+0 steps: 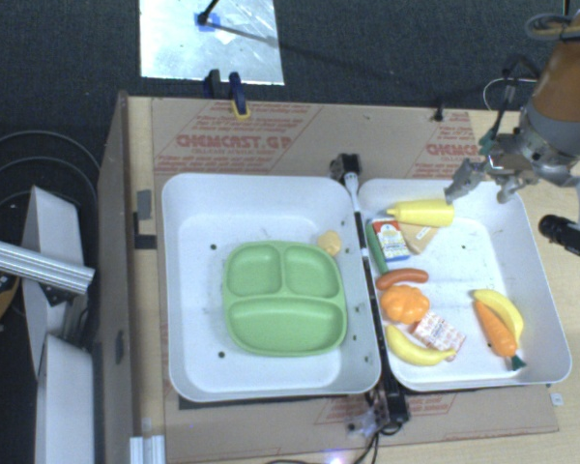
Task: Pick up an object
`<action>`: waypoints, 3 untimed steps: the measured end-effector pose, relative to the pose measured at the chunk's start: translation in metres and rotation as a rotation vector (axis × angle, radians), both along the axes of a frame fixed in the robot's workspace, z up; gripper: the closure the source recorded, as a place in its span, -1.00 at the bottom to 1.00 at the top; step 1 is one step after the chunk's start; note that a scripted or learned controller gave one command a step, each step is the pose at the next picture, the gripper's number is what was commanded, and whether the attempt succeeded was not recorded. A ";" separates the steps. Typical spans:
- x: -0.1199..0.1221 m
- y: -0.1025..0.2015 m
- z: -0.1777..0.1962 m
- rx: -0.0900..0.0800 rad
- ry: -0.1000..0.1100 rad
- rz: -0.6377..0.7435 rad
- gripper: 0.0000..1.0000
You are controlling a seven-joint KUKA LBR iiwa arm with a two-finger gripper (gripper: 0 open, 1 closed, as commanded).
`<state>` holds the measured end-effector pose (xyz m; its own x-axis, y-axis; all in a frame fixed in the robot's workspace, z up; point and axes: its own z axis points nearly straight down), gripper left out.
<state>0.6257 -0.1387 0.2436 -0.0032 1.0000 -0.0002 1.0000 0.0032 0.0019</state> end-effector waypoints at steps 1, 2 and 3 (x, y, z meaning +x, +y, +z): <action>0.011 0.030 -0.120 0.003 0.011 0.003 -1.00; 0.035 0.045 -0.160 0.001 0.048 -0.013 -1.00; -0.072 -0.027 -0.153 -0.002 -0.011 -0.012 -1.00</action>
<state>0.5541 -0.1652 0.0911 0.0090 1.0000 -0.0022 0.9999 -0.0090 0.0129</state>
